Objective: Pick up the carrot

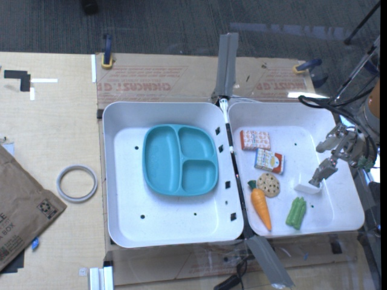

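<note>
Well, the carrot [260, 209] lies near the front-left corner of the right bin [347, 217], tip toward the front wall, with a cookie [268, 184] touching its leafy end and a green vegetable [295, 212] just beside it to the right. Two small snack packs [256, 139] [268, 161] sit behind. The gripper [321, 175] hovers at the bin's right side, well apart from the carrot; whether it is parted or closed, I cannot tell. The left bin [121, 222] holds a teal divided plate [180, 160].

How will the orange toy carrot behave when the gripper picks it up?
The orange toy carrot looks like rigid plastic, so probably stiff and light. Its tapered, rounded body may slip or roll between fingers. Lying beside the round speckled cookie, it could nudge that.
</note>
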You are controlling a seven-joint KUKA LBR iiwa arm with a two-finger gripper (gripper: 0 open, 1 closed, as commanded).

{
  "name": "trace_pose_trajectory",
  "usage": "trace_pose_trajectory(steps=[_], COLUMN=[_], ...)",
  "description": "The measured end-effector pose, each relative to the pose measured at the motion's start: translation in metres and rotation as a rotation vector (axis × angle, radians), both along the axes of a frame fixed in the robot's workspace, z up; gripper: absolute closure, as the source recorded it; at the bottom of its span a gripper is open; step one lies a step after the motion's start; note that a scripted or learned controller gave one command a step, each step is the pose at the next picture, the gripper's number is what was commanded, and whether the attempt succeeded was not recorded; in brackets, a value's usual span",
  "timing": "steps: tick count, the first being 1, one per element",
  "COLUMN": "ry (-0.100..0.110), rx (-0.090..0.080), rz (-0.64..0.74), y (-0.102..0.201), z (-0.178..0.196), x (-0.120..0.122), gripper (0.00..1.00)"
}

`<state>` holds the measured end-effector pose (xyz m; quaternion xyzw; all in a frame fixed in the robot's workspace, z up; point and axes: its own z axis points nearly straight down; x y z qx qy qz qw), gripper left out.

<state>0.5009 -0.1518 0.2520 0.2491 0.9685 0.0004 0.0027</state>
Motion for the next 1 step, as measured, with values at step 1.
trace_pose_trajectory(steps=[1], ry=[0.006], rx=[0.001], rz=[-0.09], y=[0.0804], z=[-0.061], x=[-0.0077], gripper=[0.0])
